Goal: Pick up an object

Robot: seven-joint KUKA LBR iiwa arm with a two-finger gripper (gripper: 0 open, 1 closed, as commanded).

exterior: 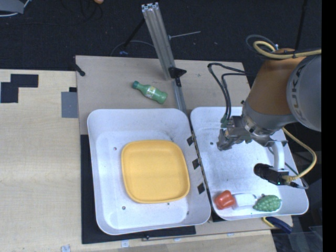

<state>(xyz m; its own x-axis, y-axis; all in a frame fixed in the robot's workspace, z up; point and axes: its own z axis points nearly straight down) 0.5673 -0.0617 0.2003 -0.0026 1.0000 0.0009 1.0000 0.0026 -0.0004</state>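
**Camera view: gripper low over the right bin, toys along its near wall**

Camera view has the grey arm with its orange band [270, 83] reaching in from the right and bending down over the right bin [210, 167]. The gripper [227, 139] points down over the far-left part of that bin, above bare white floor. Whether it is released or clenched cannot be told from this angle, and nothing can be seen in its grasp.

The pickable things in this bin lie well apart from the gripper, in a row along the near wall. A red pepper [224, 199] is at the left and a bunch of green grapes [266, 203] at the right. Between them is a white piece [244, 199] too faint against the bin to identify. The grapes lie with their long axis roughly left to right, along the wall; the pepper is too rounded to give a clear direction.

The left bin [105, 140] holds a yellow plate [155, 170] lying flat near its middle. Black clips [195, 163] sit along the seam between the two bins.

Beyond the bins, on the bench [105, 72], a green bottle [149, 92] lies on its side, cap toward the far left and base toward the near right. A metal post [160, 35] rises at a slant just to its right.
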